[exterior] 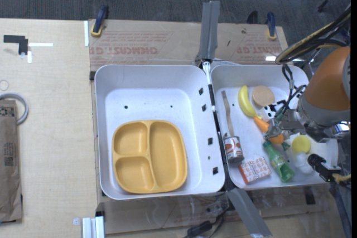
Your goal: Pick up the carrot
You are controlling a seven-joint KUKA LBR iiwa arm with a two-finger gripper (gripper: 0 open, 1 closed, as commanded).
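At three o'clock, inside the right bin (218, 120), the carrot (262, 123) lies wedged between banana (245, 100) and green bottle (278, 160). Whether the hand (279, 130) is wide or narrow, I cannot tell; it may well snag those neighbours.

Grey arm (329, 114) with a broad orange band (rounded, glossy); black cables loop along it.

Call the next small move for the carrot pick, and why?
Probably a short straight descent onto the carrot. The gripper sits over its lower end in the right bin, with the banana and green bottle crowding both sides, so sideways travel risks nudging them.
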